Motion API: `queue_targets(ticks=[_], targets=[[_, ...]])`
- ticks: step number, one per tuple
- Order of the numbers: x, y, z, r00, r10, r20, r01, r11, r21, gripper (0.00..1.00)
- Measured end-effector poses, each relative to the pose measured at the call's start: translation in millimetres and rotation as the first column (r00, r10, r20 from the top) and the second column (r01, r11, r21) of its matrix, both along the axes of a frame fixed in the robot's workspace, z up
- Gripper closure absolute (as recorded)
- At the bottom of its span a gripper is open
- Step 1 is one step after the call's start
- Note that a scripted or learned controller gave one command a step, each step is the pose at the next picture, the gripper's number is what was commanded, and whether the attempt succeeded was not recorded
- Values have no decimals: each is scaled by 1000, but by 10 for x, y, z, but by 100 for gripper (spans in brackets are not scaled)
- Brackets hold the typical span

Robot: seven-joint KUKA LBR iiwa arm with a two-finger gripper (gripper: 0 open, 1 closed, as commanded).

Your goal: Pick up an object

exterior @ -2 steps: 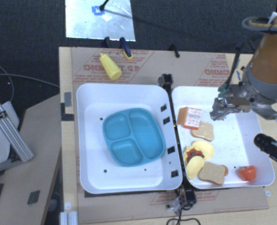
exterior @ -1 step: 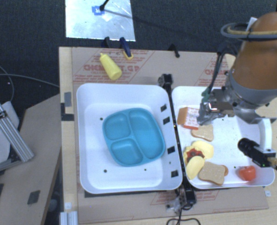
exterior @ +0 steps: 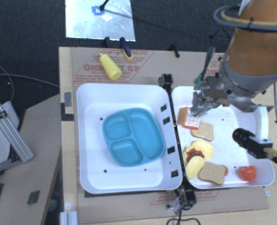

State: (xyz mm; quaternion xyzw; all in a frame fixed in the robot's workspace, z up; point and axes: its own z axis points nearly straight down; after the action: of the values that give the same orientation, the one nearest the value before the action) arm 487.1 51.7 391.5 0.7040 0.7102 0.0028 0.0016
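My gripper (exterior: 200, 108) hangs low over the back left part of the right bin (exterior: 228, 121). Just below and left of it lies a flat orange and white packet (exterior: 190, 119). A toast slice (exterior: 203, 131) lies next to the packet. Toward the front are a yellow banana-shaped piece (exterior: 202, 148), a small red piece (exterior: 191, 154), another yellow piece (exterior: 194, 167), a brown bread slice (exterior: 213, 173) and a red tomato (exterior: 246, 173). The arm's orange band and grey wrist hide the bin's back right corner.
The left bin (exterior: 93, 125) holds a blue divided plate (exterior: 133, 136). A black divider (exterior: 172, 125) runs between the bins. Behind the bins, a yellow bottle (exterior: 110, 66) and a blue clamp (exterior: 126, 48) sit on the board, with a shiny metal sheet (exterior: 100, 13) beyond.
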Motion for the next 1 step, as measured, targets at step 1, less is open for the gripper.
queue_targets(ticks=[1], targets=[[-5,923,630,1000,5,3,-5,1000,3,100]])
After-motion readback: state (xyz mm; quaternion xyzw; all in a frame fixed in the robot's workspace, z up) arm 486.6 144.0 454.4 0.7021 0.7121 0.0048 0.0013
